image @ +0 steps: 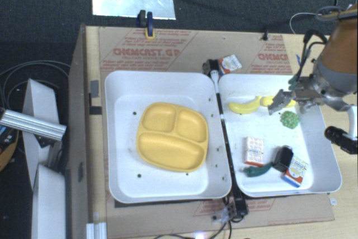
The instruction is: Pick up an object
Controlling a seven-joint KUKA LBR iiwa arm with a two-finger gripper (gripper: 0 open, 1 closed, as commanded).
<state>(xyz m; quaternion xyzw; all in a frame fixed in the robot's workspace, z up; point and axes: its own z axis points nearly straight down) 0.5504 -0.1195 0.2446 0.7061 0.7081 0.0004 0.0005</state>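
Note:
The right bin point(316, 145) holds a yellow banana point(245, 105), a green knobbly ball point(289, 119), a small white and orange box point(254, 151), a black block point(283, 157), a teal piece point(258, 171) and a small blue and red carton point(295, 172). My gripper point(282, 102) hangs low over the bin's upper part, at the banana's right end and just above and left of the green ball. A bit of yellow shows at its tip. The arm's grey wrist and orange band hide the bin's upper right corner.
The left bin point(120, 120) carries a yellow divided plate point(172, 135). A small carton point(229, 64) lies on the cardboard just behind the gap between the bins. Cables and metal parts sit off the bench to the left.

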